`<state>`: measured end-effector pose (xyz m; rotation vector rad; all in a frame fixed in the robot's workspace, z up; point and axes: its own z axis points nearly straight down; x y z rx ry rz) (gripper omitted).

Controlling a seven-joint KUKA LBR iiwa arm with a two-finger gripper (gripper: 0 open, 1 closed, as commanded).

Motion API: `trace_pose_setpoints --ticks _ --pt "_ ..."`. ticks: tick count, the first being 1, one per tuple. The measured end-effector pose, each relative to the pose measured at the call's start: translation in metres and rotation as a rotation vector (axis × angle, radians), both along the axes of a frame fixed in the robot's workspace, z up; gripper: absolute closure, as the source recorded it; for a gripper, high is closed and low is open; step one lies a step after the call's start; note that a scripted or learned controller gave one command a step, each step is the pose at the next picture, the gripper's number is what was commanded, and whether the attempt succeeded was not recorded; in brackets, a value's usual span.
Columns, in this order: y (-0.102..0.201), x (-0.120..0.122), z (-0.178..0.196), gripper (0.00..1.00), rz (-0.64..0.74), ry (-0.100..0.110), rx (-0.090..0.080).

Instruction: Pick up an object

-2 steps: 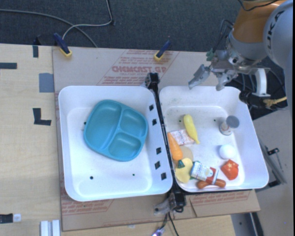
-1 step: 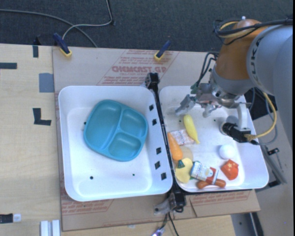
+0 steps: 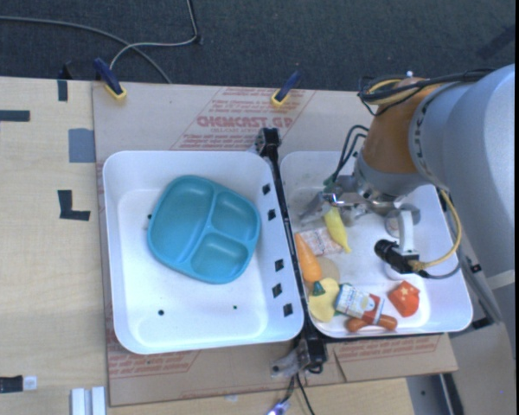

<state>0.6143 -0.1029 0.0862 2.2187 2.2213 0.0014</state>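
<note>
My gripper (image 3: 335,204) is down in the right bin (image 3: 445,232), near its upper left part, at the end of the grey arm with the orange band. A yellow banana-shaped toy (image 3: 336,230) lies just below the gripper, touching or nearly touching it. An orange carrot (image 3: 308,260) lies left of it along the bin's left wall. Further toward the front are a yellow piece (image 3: 323,300), a small white carton (image 3: 356,301), a red piece (image 3: 403,297) and an orange-red sausage shape (image 3: 371,323).
The left bin (image 3: 125,232) holds a blue divided plate (image 3: 204,228). A black divider with clips (image 3: 280,232) runs between the bins. Cables (image 3: 415,262) loop beside the wrist over the right bin. Yellow clamps (image 3: 111,79) hold the cardboard at the back.
</note>
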Motion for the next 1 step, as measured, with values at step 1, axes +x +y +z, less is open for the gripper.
trace_pose_setpoints --ticks 1 --pt "-0.0005 0.0002 0.0096 1.0 0.001 -0.001 -0.002"
